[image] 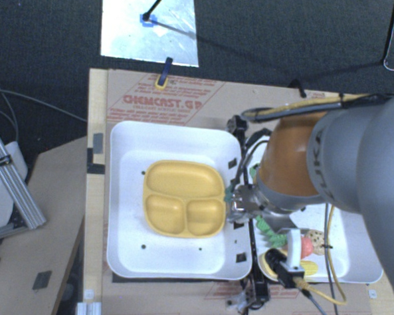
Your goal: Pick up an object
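Jaws down low over the seam between the left bin and the right bin, tucked under the wrist; cannot tell how far open, nor whether holding anything. Just beside them, toward the view's left, a yellow plate: matte plastic, rounded corners, divided into three wells, one wide well along the far side and two smaller ones side by side along the near side. Flat and right way up, about the middle of the left bin's floor, right edge close to that bin's right wall. On the other side of the jaws, in the right bin, a small huddle of toys partly hidden beneath the arm: a green piece, a red-and-yellow piece, a pale speckled piece and a round yellow piece near the front wall, all too small to name with certainty. Overhead, grey arm with an orange band, covering most of the right bin. Under both bins, a brown cardboard sheet with red print, flat on the desk. At the cardboard's far edge, a small blue-and-yellow clip. Farther off, a shiny silver sheet on dark ground.
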`<state>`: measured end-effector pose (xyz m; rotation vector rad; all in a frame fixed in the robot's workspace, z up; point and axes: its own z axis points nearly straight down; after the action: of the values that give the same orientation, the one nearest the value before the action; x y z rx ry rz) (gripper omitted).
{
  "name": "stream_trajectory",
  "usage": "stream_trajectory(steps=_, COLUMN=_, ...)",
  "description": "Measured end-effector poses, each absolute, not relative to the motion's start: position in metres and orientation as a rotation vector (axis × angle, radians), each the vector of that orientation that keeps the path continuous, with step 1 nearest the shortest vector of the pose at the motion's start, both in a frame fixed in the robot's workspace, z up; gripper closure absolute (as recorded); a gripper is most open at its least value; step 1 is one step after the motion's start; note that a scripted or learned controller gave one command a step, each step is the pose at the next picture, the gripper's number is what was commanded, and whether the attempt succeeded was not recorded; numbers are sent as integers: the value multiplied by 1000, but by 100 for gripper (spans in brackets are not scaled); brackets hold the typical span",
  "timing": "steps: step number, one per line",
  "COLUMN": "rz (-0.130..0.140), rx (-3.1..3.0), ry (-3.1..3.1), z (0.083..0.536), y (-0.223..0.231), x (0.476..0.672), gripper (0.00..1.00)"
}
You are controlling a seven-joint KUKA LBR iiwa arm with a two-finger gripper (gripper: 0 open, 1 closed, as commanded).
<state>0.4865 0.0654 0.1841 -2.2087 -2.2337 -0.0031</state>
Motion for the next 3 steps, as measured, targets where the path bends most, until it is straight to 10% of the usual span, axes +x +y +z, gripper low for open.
stream_trajectory(steps=1, rz=-15, rx=-2214, ry=-2235, z=270, y=97, x=488, gripper=100)
stream_trajectory(steps=2, rz=2, rx=-2213, ry=-2227, z=217, y=123, x=489, gripper=100)
stream_trajectory(steps=3, rz=-31, rx=-2213, ry=-2238, z=448, y=191, x=487, gripper=100)
